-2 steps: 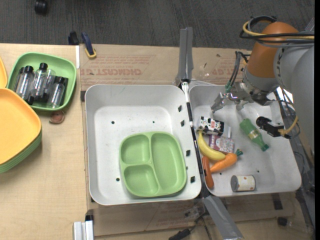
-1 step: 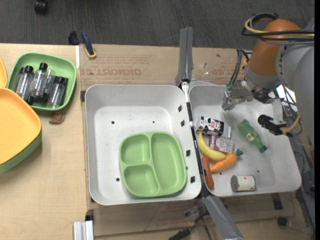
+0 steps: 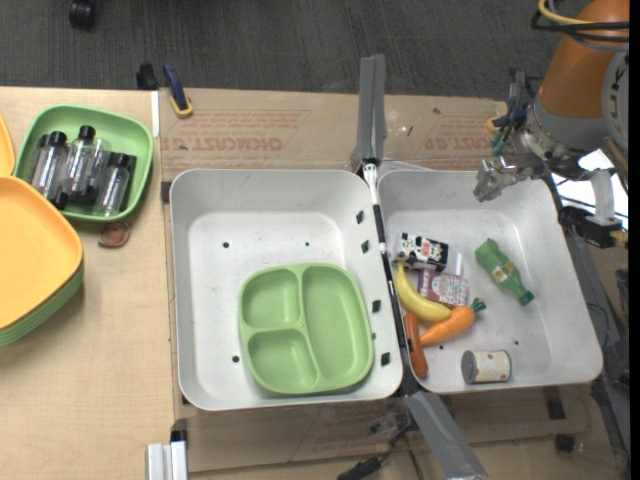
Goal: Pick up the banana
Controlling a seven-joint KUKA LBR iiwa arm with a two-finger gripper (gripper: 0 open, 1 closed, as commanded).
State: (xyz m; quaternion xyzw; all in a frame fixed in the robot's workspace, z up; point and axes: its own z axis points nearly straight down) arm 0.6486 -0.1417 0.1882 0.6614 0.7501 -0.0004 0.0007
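Camera view | jaws (image 3: 490, 183) state unclear (far corner) | banana (image 3: 417, 298) beside carrot (image 3: 448, 325)

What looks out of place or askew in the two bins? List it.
Nothing is spilled or damaged. In the right white bin, the small tan can and the green plastic bottle lie on their sides. The yellow banana sits crowded against the orange toy carrot by the divider.
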